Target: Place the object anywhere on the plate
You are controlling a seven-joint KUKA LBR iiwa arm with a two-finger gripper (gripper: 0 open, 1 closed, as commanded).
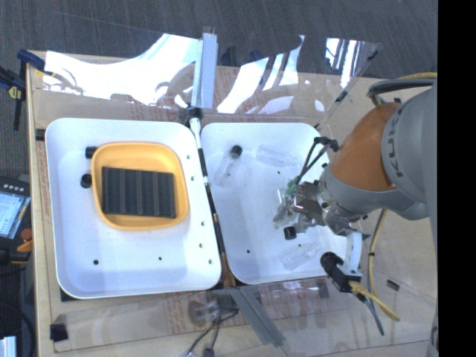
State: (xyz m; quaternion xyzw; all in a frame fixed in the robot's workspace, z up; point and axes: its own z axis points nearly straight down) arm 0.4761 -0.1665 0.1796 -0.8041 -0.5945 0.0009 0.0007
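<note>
**Gripper low in the right bin, plate waiting in the left**

Right, working from the near edge of the bench: I see a metal bracket (pixel 245 311) just beyond the near rims, where the two bins meet. In the right bin (pixel 253 262), a clear plastic item (pixel 297 256) lies close to the near wall, hard to make out against the white. Just beyond it, the gripper (pixel 291 213) sits low over the bin floor toward its right side, with a small dark piece (pixel 289 232) at its near tip; I cannot tell whether that piece is part of the tool or something held, and I cannot tell its grip state. The arm (pixel 387 162) enters from the right, its orange band above the wrist.

In the left bin (pixel 67 259), the yellow plate (pixel 140 157) with a dark ribbed centre lies toward the far side. Farther off, in the right bin's far-left part, a small clear tube with a dark cap (pixel 231 160) lies well apart from the gripper. Another faint clear item (pixel 271 155) rests near the far wall.
</note>
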